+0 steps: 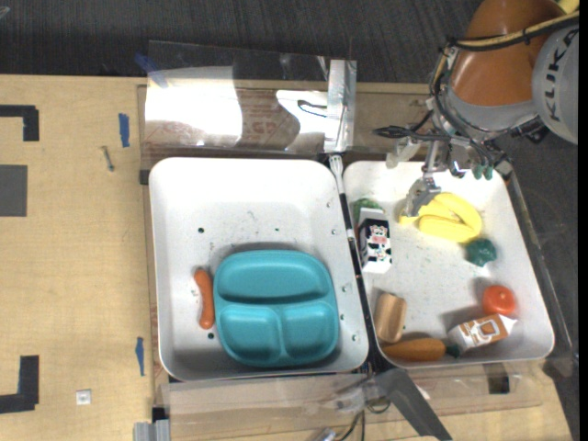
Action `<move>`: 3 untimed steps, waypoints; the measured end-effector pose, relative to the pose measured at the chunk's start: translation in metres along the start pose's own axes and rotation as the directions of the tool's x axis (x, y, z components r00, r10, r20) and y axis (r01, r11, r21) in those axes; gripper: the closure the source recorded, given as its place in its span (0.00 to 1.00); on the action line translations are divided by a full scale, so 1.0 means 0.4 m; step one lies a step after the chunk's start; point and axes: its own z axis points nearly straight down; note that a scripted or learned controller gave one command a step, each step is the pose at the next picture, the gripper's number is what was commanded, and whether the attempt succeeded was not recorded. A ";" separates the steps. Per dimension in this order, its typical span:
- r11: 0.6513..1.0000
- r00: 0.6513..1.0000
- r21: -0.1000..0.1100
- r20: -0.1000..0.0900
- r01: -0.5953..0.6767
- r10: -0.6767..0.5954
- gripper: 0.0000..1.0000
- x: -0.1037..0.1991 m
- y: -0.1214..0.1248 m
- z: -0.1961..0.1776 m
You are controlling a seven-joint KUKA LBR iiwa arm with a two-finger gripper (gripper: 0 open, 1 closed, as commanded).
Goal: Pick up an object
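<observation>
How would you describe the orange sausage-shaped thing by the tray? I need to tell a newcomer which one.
Look in the left bin, where a teal tray lies. The sausage lies just beside the tray's left edge, thin, orange-red, running lengthwise toward the camera, far smaller than the tray.

Looks like a robotics lab or test cell — not a home. Plywood table marked with black tape squares and blue tape bits, two white bins taped down side by side, grey carpet beyond — plus toy food and an industrial arm trailing cables.
</observation>
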 end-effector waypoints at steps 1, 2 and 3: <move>0.993 0.993 -0.003 -0.015 0.118 -0.118 0.00 0.050 -0.138 0.086; 0.996 0.996 0.000 -0.005 0.090 -0.090 0.00 0.099 -0.196 0.222; 1.000 1.000 -0.001 -0.012 -0.027 0.027 0.00 0.185 -0.231 0.258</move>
